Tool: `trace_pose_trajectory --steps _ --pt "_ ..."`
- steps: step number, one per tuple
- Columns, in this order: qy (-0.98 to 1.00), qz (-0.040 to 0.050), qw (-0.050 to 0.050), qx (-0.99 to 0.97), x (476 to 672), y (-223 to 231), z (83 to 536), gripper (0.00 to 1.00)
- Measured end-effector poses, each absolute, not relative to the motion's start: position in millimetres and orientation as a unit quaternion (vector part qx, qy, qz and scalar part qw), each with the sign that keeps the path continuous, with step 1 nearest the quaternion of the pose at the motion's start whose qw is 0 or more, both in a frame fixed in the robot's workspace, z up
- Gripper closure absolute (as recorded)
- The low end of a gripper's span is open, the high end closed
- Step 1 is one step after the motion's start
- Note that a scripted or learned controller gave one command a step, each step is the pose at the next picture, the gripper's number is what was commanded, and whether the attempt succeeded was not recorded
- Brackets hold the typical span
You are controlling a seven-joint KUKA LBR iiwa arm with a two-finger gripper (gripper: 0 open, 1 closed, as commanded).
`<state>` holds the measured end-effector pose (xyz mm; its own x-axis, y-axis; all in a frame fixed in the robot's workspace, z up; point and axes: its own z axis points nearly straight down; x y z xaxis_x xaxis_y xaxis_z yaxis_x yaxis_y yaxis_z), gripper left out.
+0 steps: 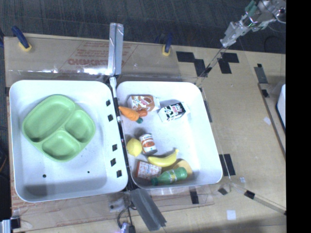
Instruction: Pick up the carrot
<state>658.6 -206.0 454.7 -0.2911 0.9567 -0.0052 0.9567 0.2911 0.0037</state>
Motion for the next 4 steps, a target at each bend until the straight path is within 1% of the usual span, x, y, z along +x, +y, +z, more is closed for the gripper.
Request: trace_pose_trajectory --steps 1,2,3,4 --pt "0.805 -0.0002 0.004 0.593 659.4 -204.7 466.0 1.0" --pt "0.841 -0.0002 0.0 0.541 657.4 -207.7 443.9 1.0" --pt "0.931 -0.0007 -0.001 0.365 657.3 -208.1 443.4 1.0" --pt "0.943 -0.0007 -0.002 0.333 648.5 -207.8 443.0 1.0"
